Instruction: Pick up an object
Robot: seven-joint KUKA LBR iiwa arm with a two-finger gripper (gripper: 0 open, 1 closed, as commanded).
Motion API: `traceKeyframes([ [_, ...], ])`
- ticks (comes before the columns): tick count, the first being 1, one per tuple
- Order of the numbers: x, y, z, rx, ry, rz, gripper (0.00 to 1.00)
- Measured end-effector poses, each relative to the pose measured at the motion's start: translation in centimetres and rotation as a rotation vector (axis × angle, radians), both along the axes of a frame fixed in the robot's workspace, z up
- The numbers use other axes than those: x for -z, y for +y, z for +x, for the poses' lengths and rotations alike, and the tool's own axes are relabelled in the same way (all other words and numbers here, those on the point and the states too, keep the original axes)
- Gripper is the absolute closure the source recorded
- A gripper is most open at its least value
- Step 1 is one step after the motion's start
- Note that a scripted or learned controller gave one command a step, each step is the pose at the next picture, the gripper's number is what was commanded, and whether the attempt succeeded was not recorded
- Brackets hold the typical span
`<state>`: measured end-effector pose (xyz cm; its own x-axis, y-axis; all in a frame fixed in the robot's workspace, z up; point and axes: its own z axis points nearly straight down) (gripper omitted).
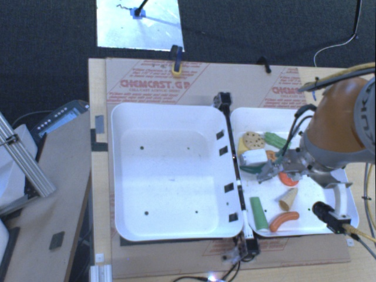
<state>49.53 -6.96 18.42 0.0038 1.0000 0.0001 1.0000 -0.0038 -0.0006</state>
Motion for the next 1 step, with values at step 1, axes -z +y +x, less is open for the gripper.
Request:
traceKeyframes([
  [1, 3.54, -3.88, 2.30, -0.003, -0.002, -0.001, 0.00],
])
